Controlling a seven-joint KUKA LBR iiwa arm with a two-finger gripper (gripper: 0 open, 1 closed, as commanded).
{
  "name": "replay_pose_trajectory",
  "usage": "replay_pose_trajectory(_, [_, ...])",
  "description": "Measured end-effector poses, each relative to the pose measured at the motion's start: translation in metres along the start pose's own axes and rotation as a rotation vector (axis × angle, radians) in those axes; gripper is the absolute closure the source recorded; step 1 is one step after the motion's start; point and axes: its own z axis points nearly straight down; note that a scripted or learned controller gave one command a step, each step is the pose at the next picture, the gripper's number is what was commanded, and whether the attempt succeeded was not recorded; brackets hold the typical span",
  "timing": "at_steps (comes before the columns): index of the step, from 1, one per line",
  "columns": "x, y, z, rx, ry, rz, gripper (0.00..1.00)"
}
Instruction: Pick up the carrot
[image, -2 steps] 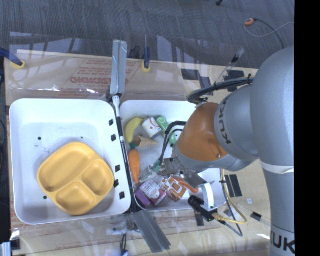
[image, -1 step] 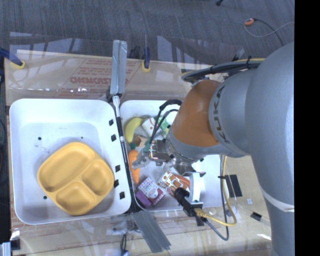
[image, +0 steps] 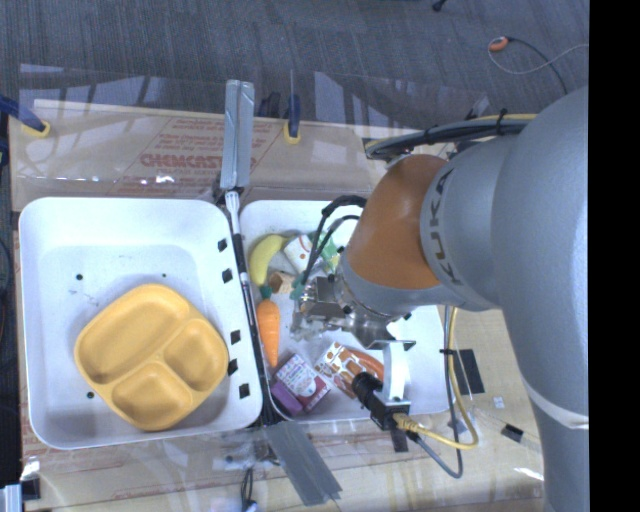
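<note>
While gripper (image: 312, 300) hangs just right of carrot (image: 268, 331), apart; gripper state unclear.

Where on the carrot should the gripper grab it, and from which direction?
Probably at the middle of the carrot, coming straight down from above, fingers closing across its narrow width. It lies flat and lengthwise along the right bin's left wall, so that wall leaves little finger room, and the banana crowds its top end.

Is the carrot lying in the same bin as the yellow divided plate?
No, the carrot lies in the right bin, while the yellow plate sits in the left bin.
</note>
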Motion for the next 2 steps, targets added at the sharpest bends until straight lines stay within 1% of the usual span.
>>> replay_pose_trajectory(1, [0.0, 0.0, 0.0, 0.0, 0.0, -0.001, 0.0])
replay_pose_trajectory(2, [-0.084, 0.013, 0.084, -0.015, 0.006, 0.264, 0.0])
